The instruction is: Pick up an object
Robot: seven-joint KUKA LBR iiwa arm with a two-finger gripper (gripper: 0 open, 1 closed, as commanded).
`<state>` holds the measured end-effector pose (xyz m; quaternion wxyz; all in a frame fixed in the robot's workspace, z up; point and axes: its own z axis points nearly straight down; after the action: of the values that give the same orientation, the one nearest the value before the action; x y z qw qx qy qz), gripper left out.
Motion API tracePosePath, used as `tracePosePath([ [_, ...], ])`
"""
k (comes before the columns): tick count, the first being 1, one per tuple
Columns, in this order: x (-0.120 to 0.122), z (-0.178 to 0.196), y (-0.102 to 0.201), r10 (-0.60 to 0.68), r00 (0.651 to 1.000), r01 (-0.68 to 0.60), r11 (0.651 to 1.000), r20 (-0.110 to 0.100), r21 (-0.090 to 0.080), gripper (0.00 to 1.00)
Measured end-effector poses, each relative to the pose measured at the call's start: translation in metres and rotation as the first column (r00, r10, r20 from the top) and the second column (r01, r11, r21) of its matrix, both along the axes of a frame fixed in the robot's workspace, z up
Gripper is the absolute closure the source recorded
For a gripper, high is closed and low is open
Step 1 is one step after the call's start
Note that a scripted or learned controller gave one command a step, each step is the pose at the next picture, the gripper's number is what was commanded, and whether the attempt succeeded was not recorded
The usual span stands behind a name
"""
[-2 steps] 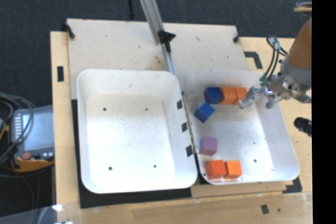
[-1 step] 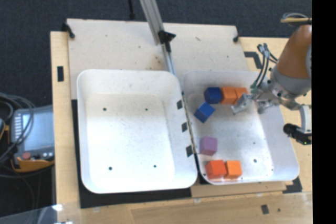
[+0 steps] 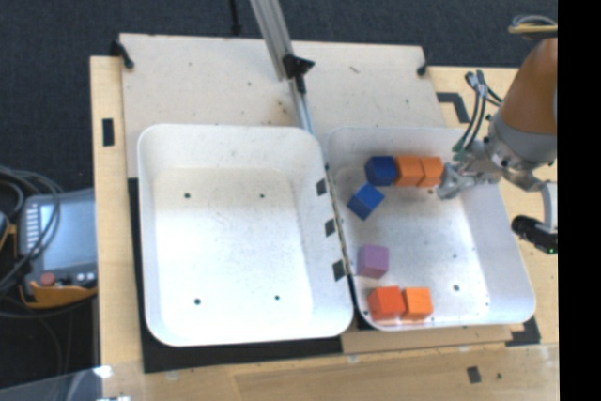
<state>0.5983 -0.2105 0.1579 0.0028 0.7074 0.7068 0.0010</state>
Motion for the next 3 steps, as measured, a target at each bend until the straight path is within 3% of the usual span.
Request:
tracePosePath([
  [2,-0.002,0.118,-0.005,0.005,1.0,-0.005,1.0,0.003,0.0,1.0],
  [3,0.001,0.123,0.047,0.008,1.0,-0.008,1.0,-0.004,0.003,1.0],
])
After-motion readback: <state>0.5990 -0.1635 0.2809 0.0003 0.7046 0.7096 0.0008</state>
